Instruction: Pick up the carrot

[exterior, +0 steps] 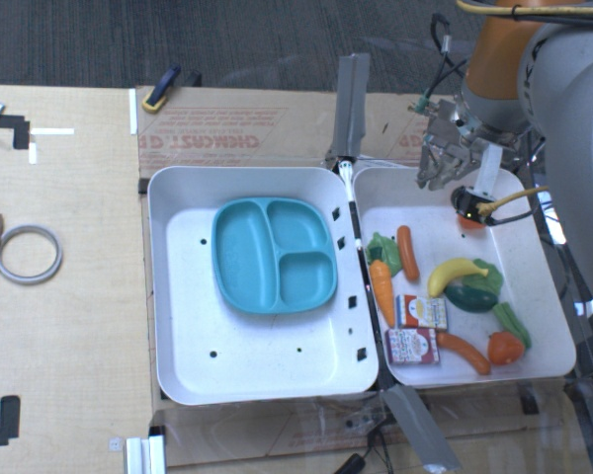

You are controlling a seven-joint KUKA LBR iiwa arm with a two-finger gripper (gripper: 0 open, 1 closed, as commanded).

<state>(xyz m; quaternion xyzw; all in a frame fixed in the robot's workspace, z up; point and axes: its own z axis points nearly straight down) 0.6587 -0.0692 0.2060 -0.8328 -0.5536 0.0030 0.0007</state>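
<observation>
Right of centre in the frame, the carrot lies in the right-hand bin, tight against that bin's left wall. It is a short orange cone with a leafy green top pointing toward the top of the frame and its narrow tip pointing down. Just to its right lie a small reddish sausage shape and a little printed carton, the carton almost touching the carrot's lower end. Farther right sit a banana and a dark green vegetable.

The gripper hangs over the upper edge of the right bin, well apart from the carrot; whether it is spread or clenched cannot be told from this angle, and nothing is seen in it.

The carrot looks like a toy: probably light, stiff and smooth, so likely to slip. The thick orange body just below the greens seems the best place to take hold, squeezing across its width. The near wall and carton leave little room, so the approach looks cramped.

The left bin holds a blue divided plate.
</observation>
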